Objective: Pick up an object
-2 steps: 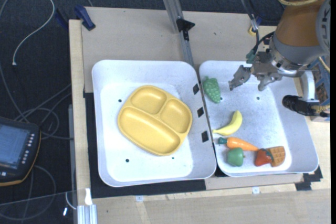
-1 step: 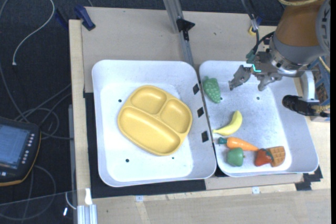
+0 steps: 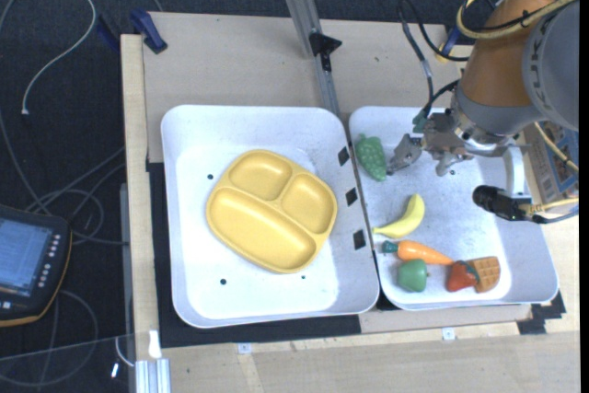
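Tool [image 3: 425, 157] spread open over right bin [image 3: 543, 276], gripping nothing, poised just right of green bumpy vegetable [image 3: 372, 156] near that bin's upper left corner; banana [image 3: 405, 217] below, apart from tool; carrot [image 3: 423, 251], green pepper [image 3: 412, 275] and red-and-orange waffle piece [image 3: 475, 274] along lower edge; yellow divided plate [image 3: 271, 209] lying in left bin [image 3: 184, 225] on worktop [image 3: 230, 60].

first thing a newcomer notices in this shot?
Probably the big yellow divided plate in the middle of the left bin. Next, the grey and orange arm reaching in from the right, its gripper over the right bin beside the green vegetable, with a banana and carrot nearer the front.
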Controlling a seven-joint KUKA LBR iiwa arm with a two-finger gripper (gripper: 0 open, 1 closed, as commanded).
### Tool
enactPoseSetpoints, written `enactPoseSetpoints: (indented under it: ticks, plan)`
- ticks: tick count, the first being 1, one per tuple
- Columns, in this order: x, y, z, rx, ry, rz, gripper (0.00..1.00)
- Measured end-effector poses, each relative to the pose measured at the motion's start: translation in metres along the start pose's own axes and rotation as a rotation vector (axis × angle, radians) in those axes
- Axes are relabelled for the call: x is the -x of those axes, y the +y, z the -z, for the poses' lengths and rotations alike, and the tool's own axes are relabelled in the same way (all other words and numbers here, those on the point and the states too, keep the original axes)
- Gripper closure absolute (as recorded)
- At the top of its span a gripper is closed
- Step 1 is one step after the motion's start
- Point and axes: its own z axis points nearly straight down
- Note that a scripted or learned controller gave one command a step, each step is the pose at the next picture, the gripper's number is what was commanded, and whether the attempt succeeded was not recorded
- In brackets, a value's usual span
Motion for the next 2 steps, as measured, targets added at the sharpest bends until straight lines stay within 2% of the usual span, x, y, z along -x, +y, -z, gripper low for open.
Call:
enactPoseSetpoints:
  ticks: [1,2]
  plan:
    - [0.001,0.003,-0.043,0.002,0.000,0.000,0.00]
    - [0.000,0.003,-0.067,0.003,0.000,0.000,0.00]
